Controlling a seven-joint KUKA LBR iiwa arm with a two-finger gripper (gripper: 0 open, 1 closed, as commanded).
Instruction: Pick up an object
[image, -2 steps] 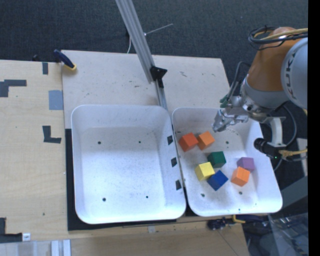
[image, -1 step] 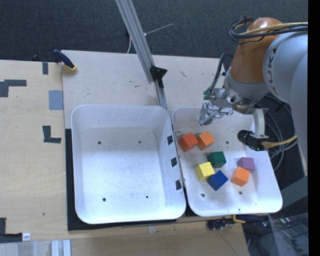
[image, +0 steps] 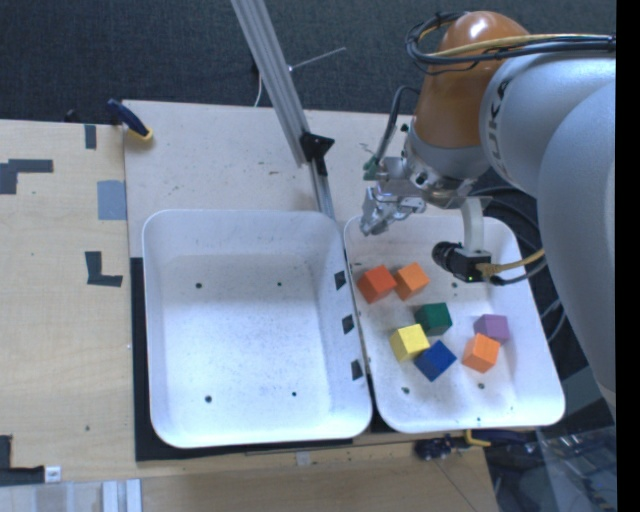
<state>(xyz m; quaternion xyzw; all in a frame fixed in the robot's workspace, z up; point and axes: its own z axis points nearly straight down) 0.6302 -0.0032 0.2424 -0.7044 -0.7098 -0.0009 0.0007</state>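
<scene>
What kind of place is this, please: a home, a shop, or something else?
Most likely a robotics lab test bench. A grey arm with its hand hangs over two shallow white bins, one holding small coloured blocks. Tape marks sit on the wooden bench.

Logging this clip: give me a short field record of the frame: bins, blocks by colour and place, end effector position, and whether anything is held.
left bin: white, shallow
right bin: white, holds all blocks
blocks: seven
near end effector: red-orange block beside orange block
middle cluster: green block, yellow block, blue block
right side: purple block, small orange block
end effector: above right bin's far-left corner, above the red-orange block
held: nothing seen between fingers
finger state: unclear
</scene>
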